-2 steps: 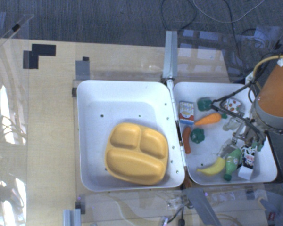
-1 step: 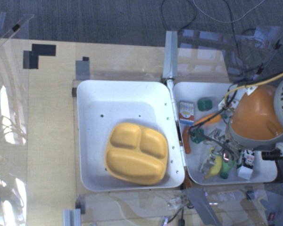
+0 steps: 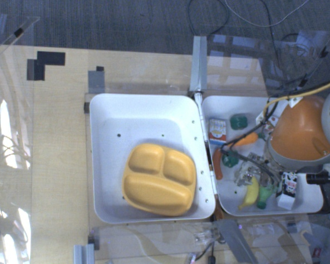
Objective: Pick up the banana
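The yellow banana (image 3: 249,193) lies in the right bin (image 3: 308,205), near its front wall, pointing roughly front to back. My gripper (image 3: 255,170) hangs directly over the banana's far end, below the arm's orange band (image 3: 301,132). Its metal parts overlap the banana's top, and I cannot tell whether they touch it.
A green object (image 3: 264,196) lies against the banana's right side, with a white-and-black box (image 3: 287,189) beyond it. A carrot (image 3: 243,140), a green cup (image 3: 238,121), a small carton (image 3: 217,129) and a red item (image 3: 216,164) crowd the right bin. A yellow sectioned plate (image 3: 160,179) sits in the left bin (image 3: 110,147).
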Controlling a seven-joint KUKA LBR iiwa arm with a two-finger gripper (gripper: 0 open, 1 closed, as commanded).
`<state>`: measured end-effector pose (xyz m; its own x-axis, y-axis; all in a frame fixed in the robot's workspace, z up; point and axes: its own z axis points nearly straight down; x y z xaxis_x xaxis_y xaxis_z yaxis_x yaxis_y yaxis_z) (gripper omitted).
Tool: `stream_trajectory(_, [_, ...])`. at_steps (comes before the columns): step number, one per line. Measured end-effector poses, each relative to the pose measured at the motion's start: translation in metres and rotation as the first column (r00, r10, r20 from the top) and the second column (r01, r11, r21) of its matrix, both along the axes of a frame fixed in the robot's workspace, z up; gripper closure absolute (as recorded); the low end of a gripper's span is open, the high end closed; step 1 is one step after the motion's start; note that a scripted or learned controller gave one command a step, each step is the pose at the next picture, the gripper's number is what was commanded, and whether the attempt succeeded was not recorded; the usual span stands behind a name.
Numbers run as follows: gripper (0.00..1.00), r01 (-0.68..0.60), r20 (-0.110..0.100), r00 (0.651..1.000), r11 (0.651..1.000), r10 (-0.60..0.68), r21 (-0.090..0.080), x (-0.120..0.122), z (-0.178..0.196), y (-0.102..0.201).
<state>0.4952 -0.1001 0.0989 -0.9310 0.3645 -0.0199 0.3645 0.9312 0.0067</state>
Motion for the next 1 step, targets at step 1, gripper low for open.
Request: stream_trajectory(1, [1.0,0.214,-0.015,0.977,0.977,-0.214,0.001,-0.0056,0.1347,0.0037])
